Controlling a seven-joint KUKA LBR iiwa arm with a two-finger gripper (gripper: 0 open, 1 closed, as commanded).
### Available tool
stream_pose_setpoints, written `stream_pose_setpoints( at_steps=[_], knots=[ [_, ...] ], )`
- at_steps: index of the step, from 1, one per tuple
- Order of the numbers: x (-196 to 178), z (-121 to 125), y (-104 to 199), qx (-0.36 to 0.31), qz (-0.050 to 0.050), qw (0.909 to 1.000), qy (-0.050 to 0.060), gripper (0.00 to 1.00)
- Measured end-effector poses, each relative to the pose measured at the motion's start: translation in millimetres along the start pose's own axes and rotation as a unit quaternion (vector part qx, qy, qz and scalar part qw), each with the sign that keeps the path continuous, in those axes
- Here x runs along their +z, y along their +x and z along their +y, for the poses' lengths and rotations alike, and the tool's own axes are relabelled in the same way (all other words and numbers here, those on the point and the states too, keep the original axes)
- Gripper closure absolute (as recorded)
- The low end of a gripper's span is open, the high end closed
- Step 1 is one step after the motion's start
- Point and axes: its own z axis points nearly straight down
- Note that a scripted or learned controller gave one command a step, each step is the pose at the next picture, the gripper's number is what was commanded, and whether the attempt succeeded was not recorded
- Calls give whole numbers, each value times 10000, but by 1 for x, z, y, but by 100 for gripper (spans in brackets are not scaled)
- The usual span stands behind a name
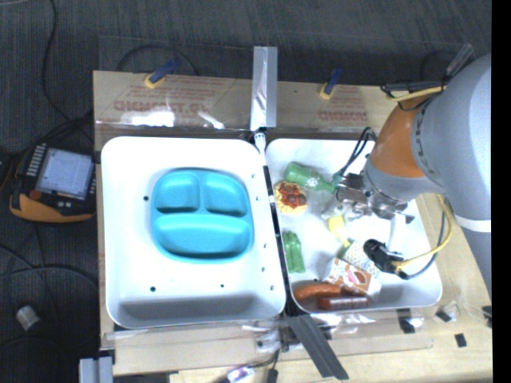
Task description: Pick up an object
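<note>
My gripper [349, 206] reaches down into the right bin [427, 290] from the right, below the orange band of the arm [399, 146]. Its tips are over a small yellow piece [338, 224] near the bin's middle. A green bottle [307, 177] lies at the bin's back left, next to a red and yellow toy [290, 197]. A green object [293, 250] lies along the left wall. At the front lie a patterned packet [354, 274] and a brown sausage-like item [329, 294].
The left bin [128, 294] holds a blue divided tray [201, 214]. A black cable [389, 258] and yellow wire loop hang from the arm over the right bin's right half. A handheld device [56, 180] lies on the floor at far left.
</note>
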Motion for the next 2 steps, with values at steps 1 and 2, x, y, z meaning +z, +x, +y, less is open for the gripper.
stream_pose_setpoints(
  at_steps=[1, 2],
  knots=[
    [8, -46, -9, 657, 6, 9978, -47, 100],
    [8, -49, -42, -1189, 14, 9929, -41, 100]
  ],
)
